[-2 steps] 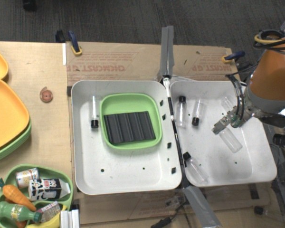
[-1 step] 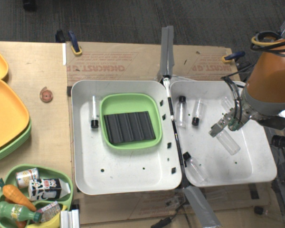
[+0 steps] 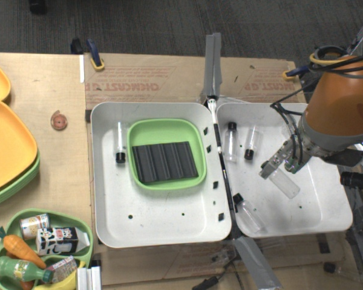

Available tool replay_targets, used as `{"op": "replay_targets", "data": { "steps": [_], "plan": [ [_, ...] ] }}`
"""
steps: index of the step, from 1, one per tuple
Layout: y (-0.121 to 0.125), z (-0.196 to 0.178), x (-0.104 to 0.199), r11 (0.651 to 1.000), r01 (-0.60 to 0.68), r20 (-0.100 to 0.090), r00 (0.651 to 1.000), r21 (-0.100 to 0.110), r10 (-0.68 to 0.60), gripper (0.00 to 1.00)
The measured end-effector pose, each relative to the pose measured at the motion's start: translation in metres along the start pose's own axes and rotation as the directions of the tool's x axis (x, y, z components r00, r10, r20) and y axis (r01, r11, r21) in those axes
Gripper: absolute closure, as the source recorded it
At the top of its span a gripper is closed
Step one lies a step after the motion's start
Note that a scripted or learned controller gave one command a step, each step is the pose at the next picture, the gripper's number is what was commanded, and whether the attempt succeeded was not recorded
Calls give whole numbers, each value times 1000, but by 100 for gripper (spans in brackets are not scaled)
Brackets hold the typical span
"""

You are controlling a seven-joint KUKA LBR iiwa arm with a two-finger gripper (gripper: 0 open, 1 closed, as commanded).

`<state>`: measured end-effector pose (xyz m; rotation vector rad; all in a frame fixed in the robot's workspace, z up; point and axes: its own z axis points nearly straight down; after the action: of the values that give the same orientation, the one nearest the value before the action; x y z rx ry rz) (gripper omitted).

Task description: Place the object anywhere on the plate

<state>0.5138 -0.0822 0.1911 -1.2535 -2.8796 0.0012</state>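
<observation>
A green plate (image 3: 167, 125) lies in the left bin (image 3: 163, 217) with a dark grey ribbed slab (image 3: 167, 162) resting on it. Beside the plate, on its left, lies a clear vial with a black cap (image 3: 120, 144). My gripper (image 3: 274, 167) hangs low over the middle of the right bin (image 3: 317, 216), pointing down and to the left. A clear vial (image 3: 286, 185) lies just below and right of its tip; whether they touch is unclear. Two capped vials (image 3: 231, 139) (image 3: 251, 144) lie at the bin's back left. Another vial (image 3: 248, 214) lies at its front left.
The bins' shared wall (image 3: 221, 162) runs between gripper and plate. Stacked yellow plates (image 3: 9, 147) sit on the wooden bench at far left. A green bowl of toy food (image 3: 39, 252) is at the front left. A small pink disc (image 3: 59, 121) lies nearby.
</observation>
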Motion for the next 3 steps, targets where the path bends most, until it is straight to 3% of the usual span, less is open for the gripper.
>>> {"op": "replay_targets", "data": {
  "steps": [1, 2, 3],
  "plan": [
    [8, 0, 12, 974, 228, 0, 974, -1, -228, 100],
    [33, -16, 23, 933, 360, 2, 933, -1, -360, 100],
    [58, -6, 25, 906, 423, 2, 906, -1, -423, 100]
  ]
}}
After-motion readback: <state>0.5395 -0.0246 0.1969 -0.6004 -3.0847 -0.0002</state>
